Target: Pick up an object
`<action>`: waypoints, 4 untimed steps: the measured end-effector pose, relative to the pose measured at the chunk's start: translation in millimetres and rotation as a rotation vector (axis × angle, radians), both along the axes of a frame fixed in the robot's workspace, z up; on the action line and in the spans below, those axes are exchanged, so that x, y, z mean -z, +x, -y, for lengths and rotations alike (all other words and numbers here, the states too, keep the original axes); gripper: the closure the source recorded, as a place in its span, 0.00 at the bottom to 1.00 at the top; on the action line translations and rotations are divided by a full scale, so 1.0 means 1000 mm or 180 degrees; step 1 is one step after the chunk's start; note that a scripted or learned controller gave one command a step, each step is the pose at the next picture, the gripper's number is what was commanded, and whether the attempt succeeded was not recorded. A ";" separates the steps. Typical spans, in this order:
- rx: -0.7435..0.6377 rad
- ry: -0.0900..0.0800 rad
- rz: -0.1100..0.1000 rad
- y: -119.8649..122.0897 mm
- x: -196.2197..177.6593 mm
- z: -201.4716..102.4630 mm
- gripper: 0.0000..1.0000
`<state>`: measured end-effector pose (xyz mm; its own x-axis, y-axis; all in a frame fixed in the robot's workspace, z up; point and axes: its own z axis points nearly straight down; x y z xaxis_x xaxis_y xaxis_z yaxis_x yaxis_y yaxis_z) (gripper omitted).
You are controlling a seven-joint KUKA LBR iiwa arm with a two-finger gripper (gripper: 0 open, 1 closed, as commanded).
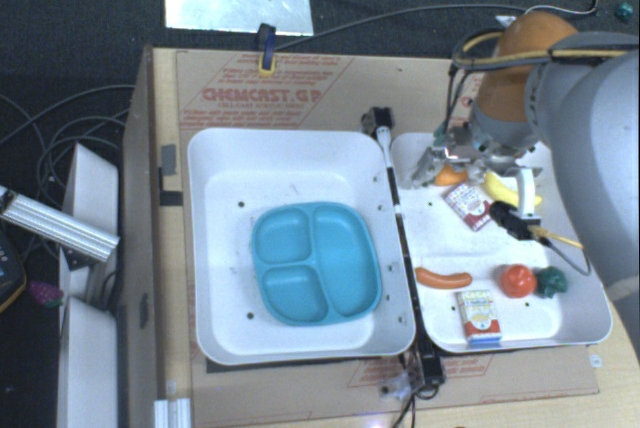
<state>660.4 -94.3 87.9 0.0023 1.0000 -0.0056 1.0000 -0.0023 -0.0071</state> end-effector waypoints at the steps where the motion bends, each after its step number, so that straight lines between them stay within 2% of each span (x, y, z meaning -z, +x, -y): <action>1: -0.0011 0.0009 0.0029 -0.025 0.003 0.059 0.00; 2: -0.0017 0.0018 0.0022 -0.025 -0.007 0.058 1.00; 3: -0.0010 0.0006 0.0039 -0.039 -0.074 0.114 1.00; 4: -0.0014 0.0012 0.0032 -0.039 -0.073 0.113 0.00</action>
